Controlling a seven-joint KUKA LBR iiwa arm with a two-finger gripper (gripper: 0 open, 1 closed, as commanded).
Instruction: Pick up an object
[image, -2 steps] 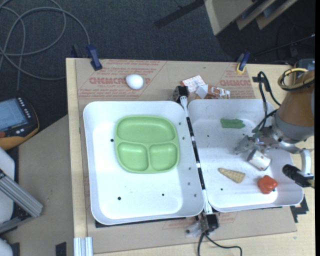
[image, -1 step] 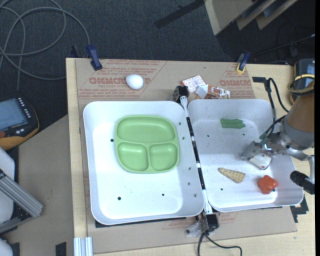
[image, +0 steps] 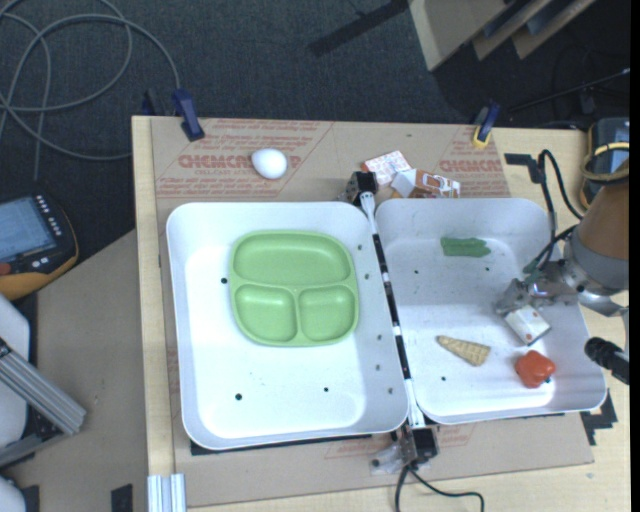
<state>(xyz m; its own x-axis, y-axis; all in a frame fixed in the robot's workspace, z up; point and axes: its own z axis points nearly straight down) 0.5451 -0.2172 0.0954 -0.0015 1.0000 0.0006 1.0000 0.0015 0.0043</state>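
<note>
In the right bin (image: 440, 400) lie a green oblong piece (image: 465, 246) at the back, a tan cone-shaped piece (image: 465, 349) toward the front, and a red rounded object (image: 535, 368) at the front right. A small white block (image: 527, 323) sits near the bin's right side. My gripper (image: 522, 300) hangs low over the right side of this bin, directly behind the white block and very close to it. Whether it touches the block cannot be made out. The arm's wrist (image: 600, 250) enters from the right edge.
The left bin (image: 200, 300) holds a green divided plate (image: 295, 287). A white egg-like ball (image: 268, 162) and some small packets (image: 405, 178) lie on the bench behind the bins. Two blue clamps (image: 186, 112) grip the back edge.
</note>
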